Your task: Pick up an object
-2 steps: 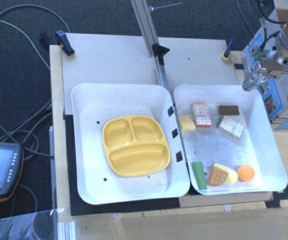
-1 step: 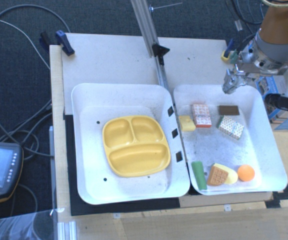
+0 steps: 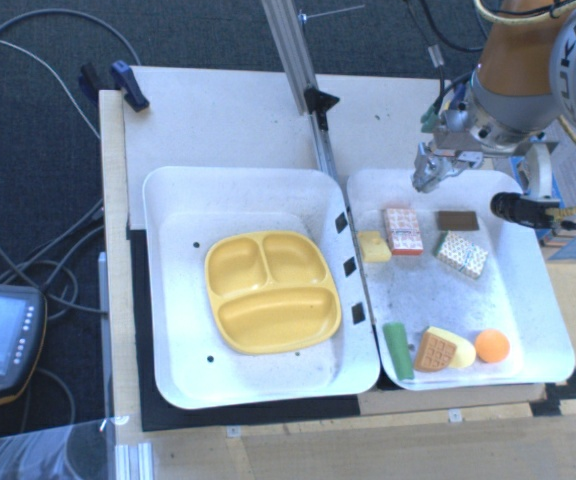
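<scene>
While the arm hangs over the far edge of the right bin [image 3: 553, 318], its end effector [image 3: 430, 176] sits above the bin's back rim with nothing between its fingers, though from here I cannot tell whether they are spread or closed. Every candidate lies untouched on the bin floor: a red-and-white box [image 3: 403, 230] nearest, a patterned box [image 3: 462, 255], a green stick [image 3: 397, 349], an orange ball [image 3: 492, 345]. So I'd judge the pick not yet begun, with descent, grasp and lift all left.

Arm [image 3: 528, 48] reaches in, tool [image 3: 430, 173] pointing down.
</scene>
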Tool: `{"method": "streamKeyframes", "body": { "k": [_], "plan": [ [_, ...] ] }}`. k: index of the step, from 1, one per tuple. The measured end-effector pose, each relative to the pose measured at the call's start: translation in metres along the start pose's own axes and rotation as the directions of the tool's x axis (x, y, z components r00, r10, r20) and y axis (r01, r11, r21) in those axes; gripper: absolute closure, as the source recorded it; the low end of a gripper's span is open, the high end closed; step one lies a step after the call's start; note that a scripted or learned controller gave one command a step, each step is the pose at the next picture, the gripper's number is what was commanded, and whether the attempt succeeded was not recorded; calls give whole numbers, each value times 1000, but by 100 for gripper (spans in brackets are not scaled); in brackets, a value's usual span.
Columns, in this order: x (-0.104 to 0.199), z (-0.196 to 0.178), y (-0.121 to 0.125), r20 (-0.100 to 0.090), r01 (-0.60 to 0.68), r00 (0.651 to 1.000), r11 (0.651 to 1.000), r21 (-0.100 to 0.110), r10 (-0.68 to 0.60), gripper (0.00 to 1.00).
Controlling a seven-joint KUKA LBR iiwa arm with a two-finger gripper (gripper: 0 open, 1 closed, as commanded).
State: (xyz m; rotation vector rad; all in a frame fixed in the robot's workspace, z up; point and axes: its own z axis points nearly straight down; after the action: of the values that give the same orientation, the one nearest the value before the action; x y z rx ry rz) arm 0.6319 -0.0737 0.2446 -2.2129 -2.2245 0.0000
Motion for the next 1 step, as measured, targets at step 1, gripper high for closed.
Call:
{"method": "streamKeyframes", "body": {
  "k": [1],
  "plan": [
    [51,8,1,0,1,1000,1000,0,-1,100]
  ]
}}
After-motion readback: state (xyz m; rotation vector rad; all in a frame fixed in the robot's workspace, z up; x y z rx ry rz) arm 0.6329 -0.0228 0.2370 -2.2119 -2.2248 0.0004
